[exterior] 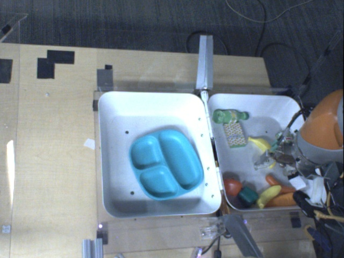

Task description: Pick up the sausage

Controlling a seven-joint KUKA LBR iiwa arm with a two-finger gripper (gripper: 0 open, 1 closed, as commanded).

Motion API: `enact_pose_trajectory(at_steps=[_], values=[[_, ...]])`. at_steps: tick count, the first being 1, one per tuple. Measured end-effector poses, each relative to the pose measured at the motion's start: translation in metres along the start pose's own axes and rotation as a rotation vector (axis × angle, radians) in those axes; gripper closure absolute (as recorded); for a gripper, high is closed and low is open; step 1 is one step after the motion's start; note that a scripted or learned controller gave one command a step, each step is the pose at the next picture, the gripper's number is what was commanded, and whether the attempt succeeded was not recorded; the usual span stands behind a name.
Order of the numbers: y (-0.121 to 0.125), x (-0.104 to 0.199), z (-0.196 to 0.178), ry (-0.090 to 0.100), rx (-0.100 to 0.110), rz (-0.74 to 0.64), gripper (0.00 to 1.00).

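Hovering low in the right bin [285,104], my gripper [277,156] sits mid-floor; whether my jaws are released or clenched I cannot tell. I judge the sausage [280,199], lying by the near wall beside a banana [267,195], light, smooth, rounded: best pinched across its middle. Neighbours and wall crowd it; room opens upward.

The arm [322,130] is grey with an orange band, ending in a dark metal hand [279,153].

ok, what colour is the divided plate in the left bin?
Light blue, with three compartments; the plate shows clearly in the camera view.
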State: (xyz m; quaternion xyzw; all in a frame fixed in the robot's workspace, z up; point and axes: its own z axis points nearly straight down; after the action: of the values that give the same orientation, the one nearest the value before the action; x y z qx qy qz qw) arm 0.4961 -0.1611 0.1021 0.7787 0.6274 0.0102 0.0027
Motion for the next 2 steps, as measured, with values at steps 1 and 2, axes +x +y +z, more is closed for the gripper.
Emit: enact_pose_trajectory(at_steps=[1, 2], values=[[-0.010, 0.018, 0.013, -0.015, 0.001, -0.041, 0.00], [-0.007, 0.020, 0.001, -0.012, -0.005, -0.044, 1.00]])
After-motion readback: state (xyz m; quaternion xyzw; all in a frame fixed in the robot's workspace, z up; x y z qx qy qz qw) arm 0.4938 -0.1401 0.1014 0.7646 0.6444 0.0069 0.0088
